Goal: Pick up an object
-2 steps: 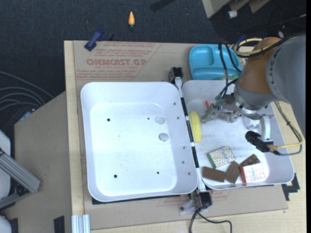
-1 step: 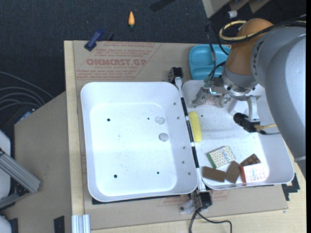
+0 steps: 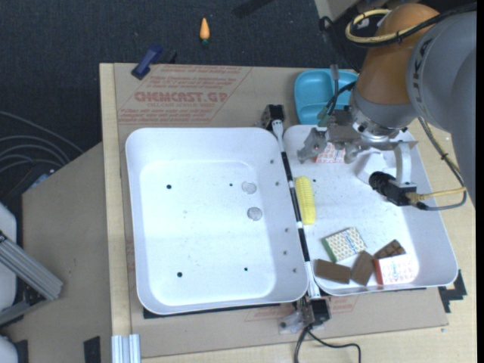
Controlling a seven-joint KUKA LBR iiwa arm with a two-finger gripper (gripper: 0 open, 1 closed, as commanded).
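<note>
The end effector [image 3: 330, 147] is lowered over a small white-and-red packet [image 3: 328, 154] at the right bin's [image 3: 435, 237] far end; its state cannot be told. A slip off the flat packet is risked.

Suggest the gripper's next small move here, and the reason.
Probably a short straight descent. The gripper sits over the far end of the right bin, right above a small white and red packet. The corn and the cluster of blocks lie further off.

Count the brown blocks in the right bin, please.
3: one at the near edge, one beside it, one farther right. The arm may hide others.
</note>
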